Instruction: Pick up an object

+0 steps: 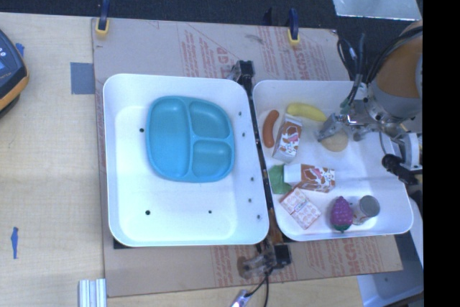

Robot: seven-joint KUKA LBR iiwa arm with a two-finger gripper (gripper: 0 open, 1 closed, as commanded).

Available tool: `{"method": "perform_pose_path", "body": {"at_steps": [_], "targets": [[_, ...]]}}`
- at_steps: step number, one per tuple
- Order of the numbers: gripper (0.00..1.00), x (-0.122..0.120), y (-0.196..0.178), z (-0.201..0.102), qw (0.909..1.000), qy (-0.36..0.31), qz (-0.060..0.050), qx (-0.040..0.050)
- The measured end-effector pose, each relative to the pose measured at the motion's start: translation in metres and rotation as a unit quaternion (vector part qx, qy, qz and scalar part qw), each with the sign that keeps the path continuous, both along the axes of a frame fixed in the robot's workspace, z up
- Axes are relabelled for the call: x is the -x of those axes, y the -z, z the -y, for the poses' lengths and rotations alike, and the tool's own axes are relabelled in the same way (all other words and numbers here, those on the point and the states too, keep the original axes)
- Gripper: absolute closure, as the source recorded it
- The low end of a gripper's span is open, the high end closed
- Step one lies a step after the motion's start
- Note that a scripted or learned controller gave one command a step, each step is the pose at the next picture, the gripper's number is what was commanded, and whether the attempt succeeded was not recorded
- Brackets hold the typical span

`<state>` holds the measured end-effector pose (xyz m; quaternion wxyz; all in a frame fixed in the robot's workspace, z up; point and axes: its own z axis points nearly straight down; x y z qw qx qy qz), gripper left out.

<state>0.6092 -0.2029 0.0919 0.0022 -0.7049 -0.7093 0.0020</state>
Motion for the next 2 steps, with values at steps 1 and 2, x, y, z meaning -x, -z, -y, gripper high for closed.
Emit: {"method": "perform_pose_path", "body": {"at_steps": [1,2], "targets": [[0.0,0.005,0.0,0.001,1.0,0.001,0.0,0.0001],[1.0,0.003,-0.014,0.003,1.0,0.0,0.002,0.0015]]}}
